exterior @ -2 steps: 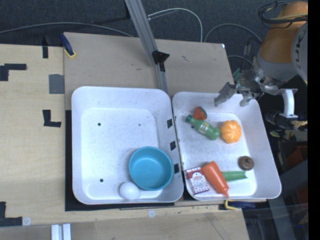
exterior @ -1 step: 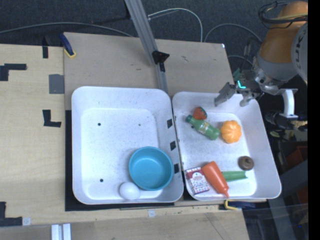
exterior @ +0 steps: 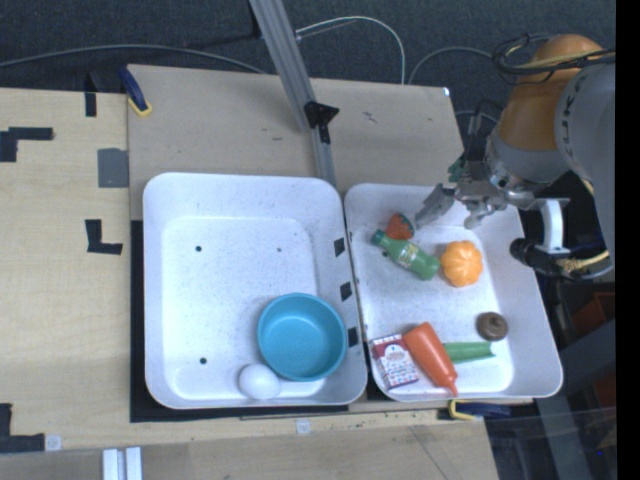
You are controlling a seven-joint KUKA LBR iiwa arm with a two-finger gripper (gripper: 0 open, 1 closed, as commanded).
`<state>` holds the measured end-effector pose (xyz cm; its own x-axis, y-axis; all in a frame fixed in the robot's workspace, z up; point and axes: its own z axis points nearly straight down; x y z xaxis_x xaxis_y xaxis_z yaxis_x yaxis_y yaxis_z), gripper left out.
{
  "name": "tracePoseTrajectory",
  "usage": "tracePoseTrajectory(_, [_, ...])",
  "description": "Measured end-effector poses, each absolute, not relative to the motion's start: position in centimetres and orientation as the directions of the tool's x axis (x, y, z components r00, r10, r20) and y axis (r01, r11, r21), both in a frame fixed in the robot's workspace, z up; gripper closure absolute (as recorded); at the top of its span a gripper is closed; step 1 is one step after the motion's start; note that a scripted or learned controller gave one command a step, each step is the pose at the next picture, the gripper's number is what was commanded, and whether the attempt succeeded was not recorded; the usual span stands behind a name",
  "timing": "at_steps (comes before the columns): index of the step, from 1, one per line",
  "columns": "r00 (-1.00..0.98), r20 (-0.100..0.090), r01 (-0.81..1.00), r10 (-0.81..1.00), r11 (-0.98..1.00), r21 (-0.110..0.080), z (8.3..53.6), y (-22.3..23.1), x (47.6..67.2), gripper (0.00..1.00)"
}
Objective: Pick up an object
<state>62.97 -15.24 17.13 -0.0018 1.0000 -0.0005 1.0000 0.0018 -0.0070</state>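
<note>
In the right bin [exterior: 528,298] lie a green bottle [exterior: 408,256], a small red item [exterior: 400,226] at the bottle's far end, an orange fruit [exterior: 461,264], a brown round piece [exterior: 491,325], a toy carrot [exterior: 432,356] with a green top, and a red-and-white box [exterior: 394,361]. My gripper [exterior: 451,213] hangs over the far part of the right bin, just beyond the orange fruit and to the right of the red item. Its fingers [exterior: 432,208] are spread open with nothing between them.
The left bin [exterior: 230,228] holds a blue bowl [exterior: 300,335] and a white ball [exterior: 259,379] near its front edge. A grey pole [exterior: 290,58] slants across the bench behind the bins. Cables trail at the back right.
</note>
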Motion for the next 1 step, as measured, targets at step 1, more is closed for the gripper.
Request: tracePoseTrajectory(1, [-0.003, 0.0, 1.0, 1.0, 0.003, -0.006, 10.99, -14.6, 63.43, 0.0])
